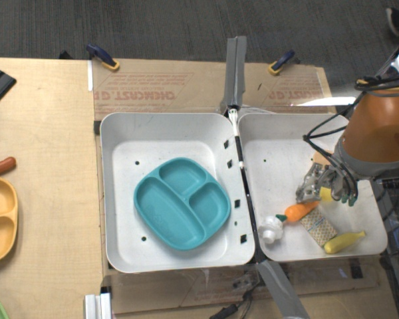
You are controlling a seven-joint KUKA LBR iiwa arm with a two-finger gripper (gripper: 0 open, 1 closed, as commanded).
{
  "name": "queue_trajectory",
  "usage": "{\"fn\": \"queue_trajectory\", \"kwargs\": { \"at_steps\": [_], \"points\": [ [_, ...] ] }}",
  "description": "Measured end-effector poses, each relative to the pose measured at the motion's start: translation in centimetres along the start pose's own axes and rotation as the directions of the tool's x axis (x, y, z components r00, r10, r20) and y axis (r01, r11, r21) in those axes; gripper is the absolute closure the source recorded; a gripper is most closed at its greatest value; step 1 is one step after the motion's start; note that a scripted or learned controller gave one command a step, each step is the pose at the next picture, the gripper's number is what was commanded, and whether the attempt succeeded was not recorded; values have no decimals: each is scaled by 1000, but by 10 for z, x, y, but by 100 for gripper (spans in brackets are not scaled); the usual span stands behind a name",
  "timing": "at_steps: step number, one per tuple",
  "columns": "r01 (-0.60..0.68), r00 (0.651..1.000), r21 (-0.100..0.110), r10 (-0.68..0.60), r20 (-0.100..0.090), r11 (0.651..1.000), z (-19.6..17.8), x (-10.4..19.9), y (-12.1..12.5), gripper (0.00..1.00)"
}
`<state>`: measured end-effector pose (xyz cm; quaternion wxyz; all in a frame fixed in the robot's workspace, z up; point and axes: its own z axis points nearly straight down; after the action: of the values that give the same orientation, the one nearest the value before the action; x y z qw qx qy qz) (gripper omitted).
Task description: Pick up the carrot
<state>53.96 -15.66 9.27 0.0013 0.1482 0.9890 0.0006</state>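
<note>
Crowded, carrot [299,212] sits beneath end effector [310,189], near banana [344,242].

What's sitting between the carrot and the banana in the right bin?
A small speckled beige block lies between the carrot and the banana, as the camera view shows.

Even, bright overhead lighting; no strong glare. The white bins [179,128] read slightly washed out, with soft, short shadows under the teal plate [181,203] and beside the arm [379,128]. Focus is moderately soft throughout; fine detail at the gripper [312,186] is blurred. The dark floor at top is dim.
</note>
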Motion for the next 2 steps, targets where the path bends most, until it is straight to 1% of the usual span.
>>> {"fn": "queue_trajectory", "kwargs": {
  "at_steps": [1, 2],
  "points": [
    [245, 969, 0, -245, -2, 969, -79, 67, 13, 100],
    [185, 983, 0, -185, -1, 983, 1, 27, 46, 100]
  ]
}}
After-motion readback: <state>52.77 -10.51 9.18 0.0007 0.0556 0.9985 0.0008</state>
